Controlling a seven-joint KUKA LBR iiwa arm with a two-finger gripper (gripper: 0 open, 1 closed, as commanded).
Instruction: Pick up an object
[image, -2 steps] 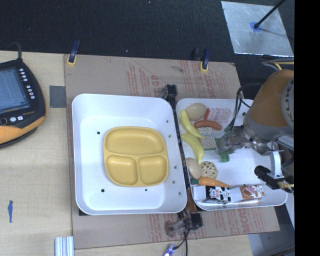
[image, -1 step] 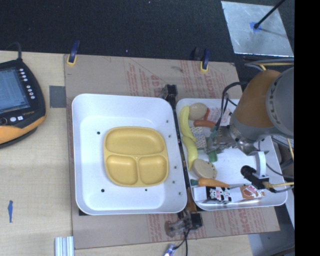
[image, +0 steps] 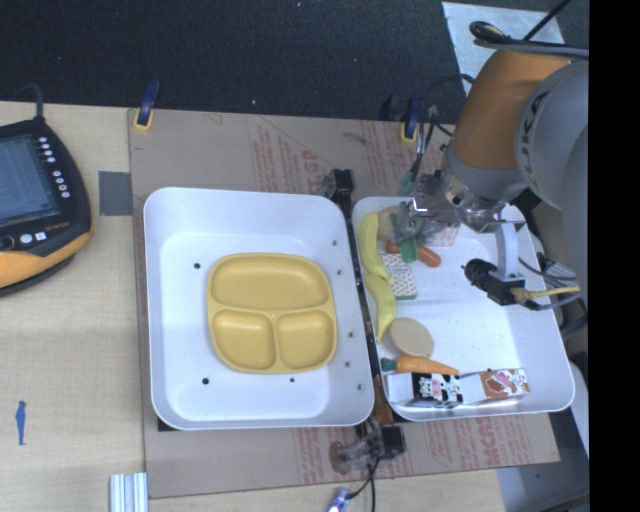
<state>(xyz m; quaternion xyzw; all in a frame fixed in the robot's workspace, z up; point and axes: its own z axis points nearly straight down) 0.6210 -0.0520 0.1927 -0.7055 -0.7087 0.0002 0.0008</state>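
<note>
Camera view: jaws (image: 412, 222) (state unclear) at right bin (image: 548, 380) far-left corner; banana (image: 377, 280) hugs left wall.

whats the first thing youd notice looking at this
The yellow divided tray sits alone in the middle of the left bin. Next comes the big grey and orange arm, reaching from the right to the far end of the right bin. There its gripper hangs over small clutter beside a banana that lies along the bin's left wall.
</note>
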